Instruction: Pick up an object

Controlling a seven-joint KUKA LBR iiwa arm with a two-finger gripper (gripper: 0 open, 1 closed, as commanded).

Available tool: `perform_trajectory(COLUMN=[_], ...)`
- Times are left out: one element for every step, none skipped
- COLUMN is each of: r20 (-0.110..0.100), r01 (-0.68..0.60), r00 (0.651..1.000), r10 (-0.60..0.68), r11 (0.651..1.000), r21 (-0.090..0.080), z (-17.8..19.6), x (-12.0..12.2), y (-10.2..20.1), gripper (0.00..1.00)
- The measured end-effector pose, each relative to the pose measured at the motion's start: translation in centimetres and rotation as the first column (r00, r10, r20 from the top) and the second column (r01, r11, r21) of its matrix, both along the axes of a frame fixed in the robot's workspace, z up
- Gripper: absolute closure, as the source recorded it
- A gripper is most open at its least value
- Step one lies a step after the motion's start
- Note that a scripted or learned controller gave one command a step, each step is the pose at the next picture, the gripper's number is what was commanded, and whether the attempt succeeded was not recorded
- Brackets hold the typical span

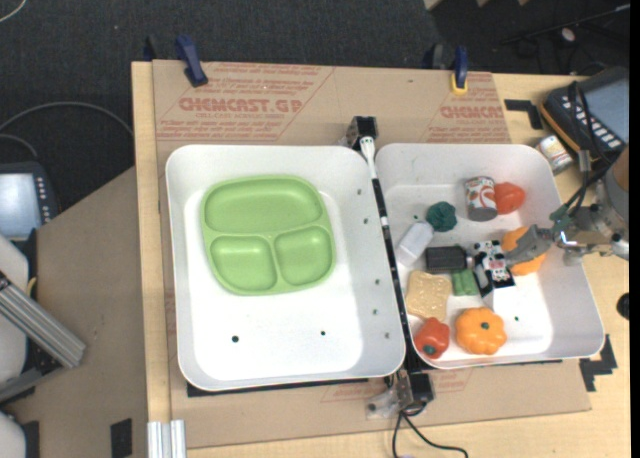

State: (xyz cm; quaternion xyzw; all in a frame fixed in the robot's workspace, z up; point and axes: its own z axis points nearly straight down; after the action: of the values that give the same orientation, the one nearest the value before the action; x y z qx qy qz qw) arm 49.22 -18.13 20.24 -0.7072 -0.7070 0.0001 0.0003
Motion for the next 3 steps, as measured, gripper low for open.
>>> perform_trajectory(r20=[-0.008, 0.003, 0.004], r01=[0.0, 0.002, 0.003], r00=[1.0, 1.0, 1.0], r10=[0.0, -0.002, -0.003], r11=[1.0, 1.0, 1.0], r21=[0.004, -0.002, -0.002], z=[-12.4, -10.8, -9.8], x=[-1.5, -1.3, -1.3], y=[2.1, 1.9, 1.9], gripper=[0.0, 1.0, 1.0])
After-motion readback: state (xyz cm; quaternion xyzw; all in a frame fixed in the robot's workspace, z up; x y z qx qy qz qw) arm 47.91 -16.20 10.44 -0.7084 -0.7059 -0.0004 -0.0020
